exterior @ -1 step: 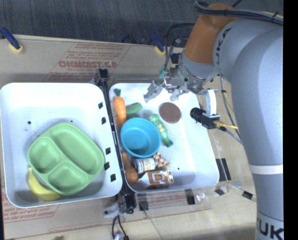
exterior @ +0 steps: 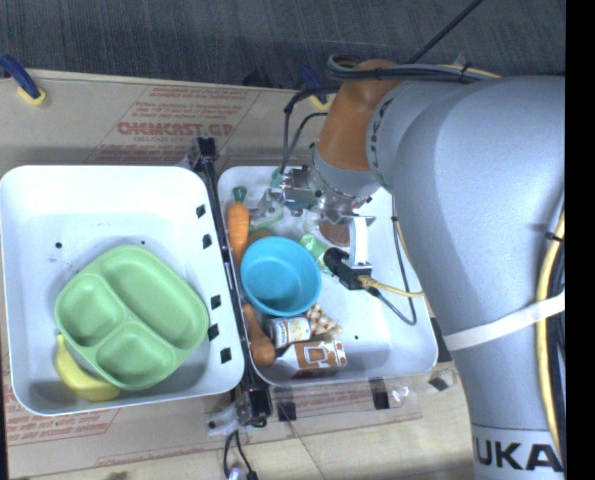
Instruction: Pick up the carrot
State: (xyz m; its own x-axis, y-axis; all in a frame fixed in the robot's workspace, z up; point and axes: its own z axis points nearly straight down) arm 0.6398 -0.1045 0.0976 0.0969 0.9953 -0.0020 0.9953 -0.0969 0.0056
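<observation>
The carrot is lying in the right bin, along its left wall near the far end, its thick end pointing away from the camera and its tip running down behind the rim of a blue bowl that is sitting in the middle of that bin. The arm is reaching in from the right and the pincer is hanging over the far end of the same bin, just beside the carrot's upper end but apart from it; whether it is spread or closed I cannot tell, since the metal parts there are blurring together. Nothing orange is showing between its tips, so by my judgement the carrot is lying ungrasped and the pick is not yet made: the approach is nearly done, while closing on the carrot and lifting it out are both left. A second orange piece is lying lower along the same wall, next to a small brown jar and a snack packet. In the left bin a green divided plate is resting over something yellow.
</observation>
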